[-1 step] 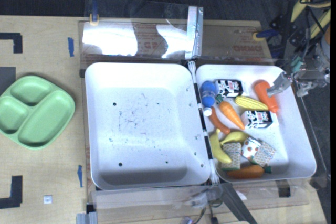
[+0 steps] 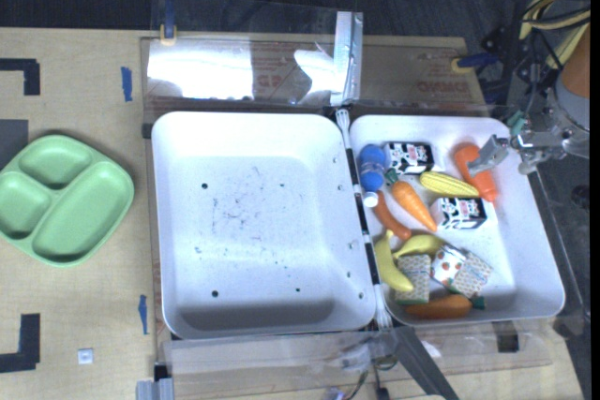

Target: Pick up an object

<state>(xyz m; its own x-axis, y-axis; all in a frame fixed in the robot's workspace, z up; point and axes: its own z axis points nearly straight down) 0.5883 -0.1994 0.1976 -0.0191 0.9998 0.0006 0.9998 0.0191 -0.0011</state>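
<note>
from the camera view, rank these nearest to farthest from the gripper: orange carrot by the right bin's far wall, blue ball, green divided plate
Gripper sits over the right bin's far right corner.
1. Orange carrot, just left of it.
2. Blue ball, at that bin's left edge.
3. Green divided plate, on the bench, far left.

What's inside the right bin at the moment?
The right bin holds carrots, bananas, corn, two cow-print cartons and a blue bottle. Items underneath the pile are covered.

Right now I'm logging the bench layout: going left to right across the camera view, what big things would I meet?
Green three-compartment plastic plate → left shallow white bin → right shallow white bin holding toy food → grey tool at that bin's right rim.
</note>
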